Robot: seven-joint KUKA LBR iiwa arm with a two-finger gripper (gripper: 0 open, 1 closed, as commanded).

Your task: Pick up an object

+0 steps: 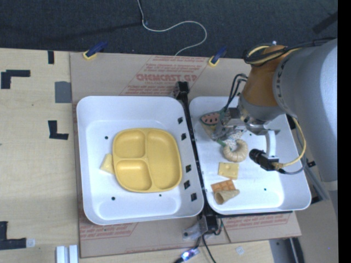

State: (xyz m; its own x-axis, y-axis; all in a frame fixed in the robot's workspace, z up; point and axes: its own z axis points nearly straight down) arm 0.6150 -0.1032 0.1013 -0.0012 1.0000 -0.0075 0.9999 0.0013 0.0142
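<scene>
My pincer (229,137) hangs low in the right bin (285,196), whether apart or together I cannot tell, with the pale ring-shaped pastry (236,150) lying just beside and below it, toward the view's bottom.

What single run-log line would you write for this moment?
arm: over right bin | gripper: low beside bagel | grasp: unconfirmed | left bin: yellow plate

Cardboard sheet (164,75), far edge: red print, upside down, unreadable.
Cardboard sheet, near edge: red print, also illegible.
</scene>
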